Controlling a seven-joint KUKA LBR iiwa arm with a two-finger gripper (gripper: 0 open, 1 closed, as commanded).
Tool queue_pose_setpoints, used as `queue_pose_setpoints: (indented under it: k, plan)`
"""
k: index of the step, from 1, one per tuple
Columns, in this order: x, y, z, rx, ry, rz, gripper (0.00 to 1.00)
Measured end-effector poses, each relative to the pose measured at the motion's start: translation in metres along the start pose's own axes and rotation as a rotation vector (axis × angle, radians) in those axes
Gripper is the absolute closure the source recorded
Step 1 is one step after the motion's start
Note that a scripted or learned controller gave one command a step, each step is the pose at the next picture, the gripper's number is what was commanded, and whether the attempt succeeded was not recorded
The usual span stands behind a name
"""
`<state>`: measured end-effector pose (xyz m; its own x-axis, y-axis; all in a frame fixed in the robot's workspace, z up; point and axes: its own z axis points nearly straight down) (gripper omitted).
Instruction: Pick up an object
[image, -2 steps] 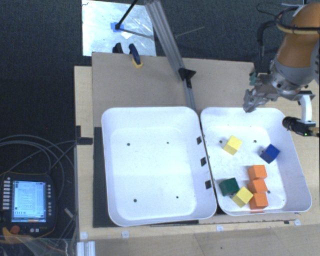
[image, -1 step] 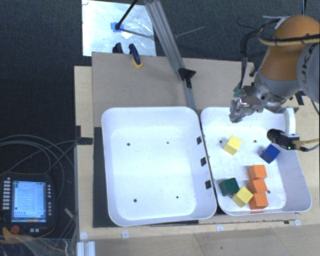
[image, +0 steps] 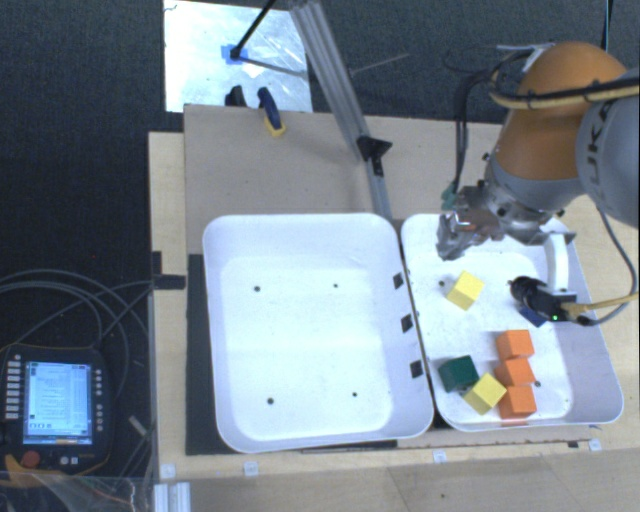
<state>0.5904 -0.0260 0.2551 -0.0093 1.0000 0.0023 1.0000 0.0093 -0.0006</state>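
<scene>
Since hand (image: 455, 243) hangs right above it, yellow cube (image: 465, 291) at 11 o'clock in right bin (image: 590, 400) looks like target. Probably light, rigid, maybe foam or wood. Pinch two opposite flat faces (it sits rotated). Can't tell hand's state.

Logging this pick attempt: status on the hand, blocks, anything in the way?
Hand above right bin, nothing seen in it. Nearest yellow block loose just below. Other blocks clustered at near end, apart.
</scene>
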Motion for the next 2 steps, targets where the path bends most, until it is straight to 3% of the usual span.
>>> queue_pose_setpoints:
  k: [1,2]
  plan:
    - [0.042,-0.033,0.013,0.002,-0.001,0.000,1.00]
    - [0.090,-0.067,0.002,0.001,0.000,-0.002,1.00]
